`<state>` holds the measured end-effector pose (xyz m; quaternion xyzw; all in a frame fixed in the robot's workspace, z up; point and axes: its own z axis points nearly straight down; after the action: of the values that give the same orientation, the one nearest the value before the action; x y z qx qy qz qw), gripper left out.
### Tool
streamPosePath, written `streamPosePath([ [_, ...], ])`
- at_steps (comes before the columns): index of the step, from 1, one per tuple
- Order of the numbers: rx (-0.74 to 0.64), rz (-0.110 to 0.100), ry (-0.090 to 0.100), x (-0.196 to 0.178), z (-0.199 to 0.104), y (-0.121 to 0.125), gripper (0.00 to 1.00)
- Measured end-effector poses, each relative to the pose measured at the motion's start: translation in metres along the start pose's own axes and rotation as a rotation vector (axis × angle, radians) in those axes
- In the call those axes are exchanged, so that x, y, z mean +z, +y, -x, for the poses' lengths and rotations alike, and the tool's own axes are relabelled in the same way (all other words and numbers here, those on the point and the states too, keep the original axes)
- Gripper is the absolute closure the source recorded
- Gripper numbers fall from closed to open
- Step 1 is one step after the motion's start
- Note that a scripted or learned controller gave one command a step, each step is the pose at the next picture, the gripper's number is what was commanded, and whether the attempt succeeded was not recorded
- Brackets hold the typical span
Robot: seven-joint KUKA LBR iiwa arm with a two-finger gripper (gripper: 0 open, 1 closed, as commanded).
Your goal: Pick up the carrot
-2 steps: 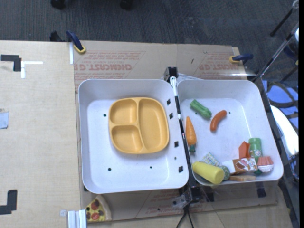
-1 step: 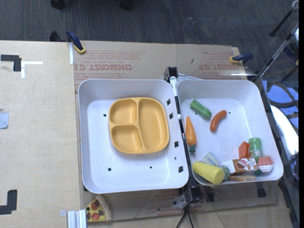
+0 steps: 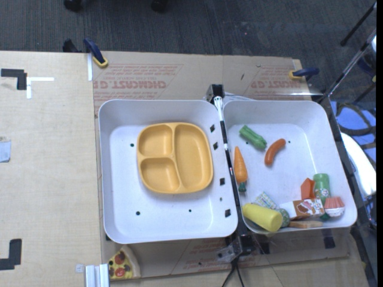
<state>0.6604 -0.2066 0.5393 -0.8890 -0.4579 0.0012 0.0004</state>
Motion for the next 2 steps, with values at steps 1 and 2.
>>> streamPosePath([
  [1,-0.015,0.001,0.0,-0.0006,0.0061,0.0041,0.0],
  [2,-0.143,-0.001,-0.001,-0.0004,-0.0027,-0.0028,0.0],
])
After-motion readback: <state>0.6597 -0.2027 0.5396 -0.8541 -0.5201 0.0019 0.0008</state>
